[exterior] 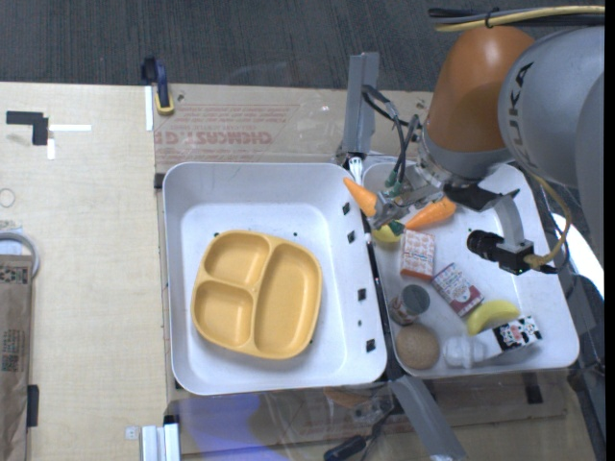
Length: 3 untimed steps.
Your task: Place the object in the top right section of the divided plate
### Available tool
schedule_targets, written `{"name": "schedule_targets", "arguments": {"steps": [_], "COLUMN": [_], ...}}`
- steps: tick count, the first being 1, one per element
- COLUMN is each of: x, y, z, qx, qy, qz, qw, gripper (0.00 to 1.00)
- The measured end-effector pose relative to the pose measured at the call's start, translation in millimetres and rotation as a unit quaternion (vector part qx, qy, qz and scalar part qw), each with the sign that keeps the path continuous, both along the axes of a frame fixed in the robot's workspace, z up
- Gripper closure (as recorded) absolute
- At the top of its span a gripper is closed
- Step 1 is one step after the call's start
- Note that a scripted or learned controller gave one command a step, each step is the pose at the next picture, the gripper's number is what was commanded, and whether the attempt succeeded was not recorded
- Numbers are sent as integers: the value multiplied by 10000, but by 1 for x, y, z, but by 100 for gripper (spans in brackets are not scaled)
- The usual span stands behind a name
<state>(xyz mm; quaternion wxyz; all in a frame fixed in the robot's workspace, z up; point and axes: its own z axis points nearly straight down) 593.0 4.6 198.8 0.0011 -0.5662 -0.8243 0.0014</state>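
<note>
Since no object is visibly gripped, the target is unclear; the gripper [396, 200] hangs over two carrots [430, 213] and a lemon [386, 233] at the right bin's [567, 349] crowded top-left corner, and I cannot tell its opening. A grab may snag neighbours or the wall. The plate [258, 294] lies in the left bin [183, 286], with open room around it.

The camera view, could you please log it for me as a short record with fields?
left bin: holds the yellow divided plate, all three sections bare
right bin: carrot, second carrot, banana, small cartons, a can, a brown round item
arm: reaches in from the right, over the right bin
gripper: low at that bin's far left corner, among the carrots
task state: nothing on the plate yet
</note>
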Motion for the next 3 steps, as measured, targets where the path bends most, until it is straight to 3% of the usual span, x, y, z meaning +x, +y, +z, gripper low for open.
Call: {"name": "schedule_targets", "arguments": {"steps": [1, 2, 3], "x": [-62, -24, -99], "y": [76, 91, 123], "z": [-8, -8, -107], "qx": [-4, -5, 12], "qy": [3, -3, -9], "qz": [-264, 105, 1217], "qw": [9997, 9999, 9926], "gripper": [100, 100, 100]}}
